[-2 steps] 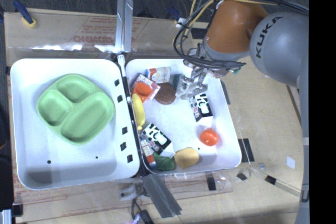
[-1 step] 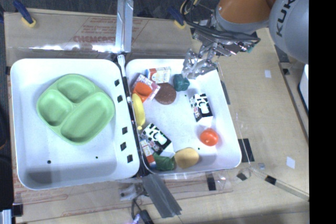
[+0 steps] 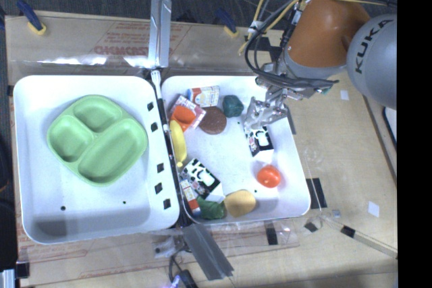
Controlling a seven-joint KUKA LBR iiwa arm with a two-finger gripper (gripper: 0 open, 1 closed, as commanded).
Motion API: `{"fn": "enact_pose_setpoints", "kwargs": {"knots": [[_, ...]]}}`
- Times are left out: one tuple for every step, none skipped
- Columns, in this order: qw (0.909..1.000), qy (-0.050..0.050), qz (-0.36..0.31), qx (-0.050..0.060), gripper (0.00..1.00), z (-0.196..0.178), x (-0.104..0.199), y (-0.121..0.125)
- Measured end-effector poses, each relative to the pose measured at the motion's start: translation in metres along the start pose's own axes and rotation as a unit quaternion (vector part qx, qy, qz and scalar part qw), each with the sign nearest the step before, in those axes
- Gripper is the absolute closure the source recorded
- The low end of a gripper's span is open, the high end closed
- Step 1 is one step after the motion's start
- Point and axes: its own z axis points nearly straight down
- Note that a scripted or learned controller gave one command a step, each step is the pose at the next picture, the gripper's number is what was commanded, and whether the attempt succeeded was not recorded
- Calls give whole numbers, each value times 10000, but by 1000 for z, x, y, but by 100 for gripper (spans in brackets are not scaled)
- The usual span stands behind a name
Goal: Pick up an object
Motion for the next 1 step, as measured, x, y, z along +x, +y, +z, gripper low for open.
{"fn": "enact_pose_setpoints", "kwargs": {"knots": [[9876, -28, 1569, 67, 100, 56, -72, 5]]}}
